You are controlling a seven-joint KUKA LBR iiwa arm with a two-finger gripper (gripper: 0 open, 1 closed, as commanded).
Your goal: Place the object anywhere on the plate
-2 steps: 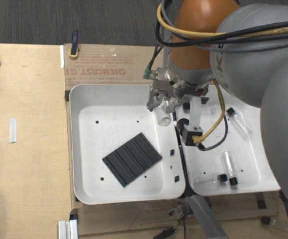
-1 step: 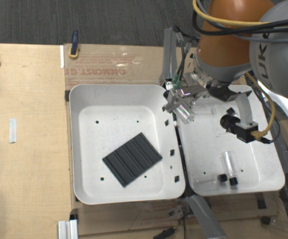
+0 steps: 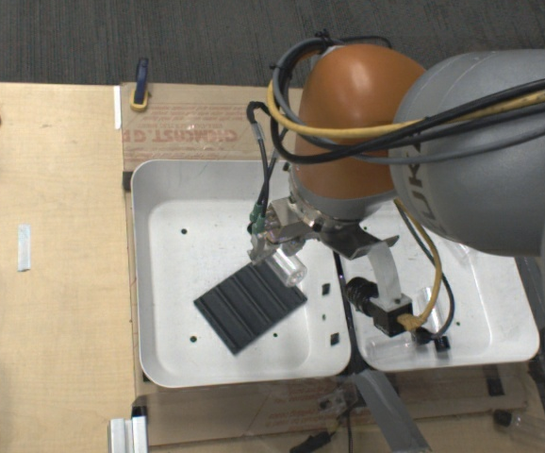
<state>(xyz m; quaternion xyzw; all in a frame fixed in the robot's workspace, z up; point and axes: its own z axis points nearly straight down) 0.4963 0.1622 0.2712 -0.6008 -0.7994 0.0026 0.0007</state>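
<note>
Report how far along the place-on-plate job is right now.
Done: the arm has reached into the left bin, its gripper low over the dark ridged plate. In hand: a small clear object sits at the plate's upper edge, right under the gripper; whether it is gripped or released cannot be told. Left: confirm the object rests on the plate, then pull the arm out.

Robotics lab bench, industrial arm [image 3: 442,149] trailing cables, two white bins [image 3: 159,253] — plywood top [image 3: 56,206], clamps

One fixed camera looks down slantwise over both bins [image 3: 150,281].
</note>
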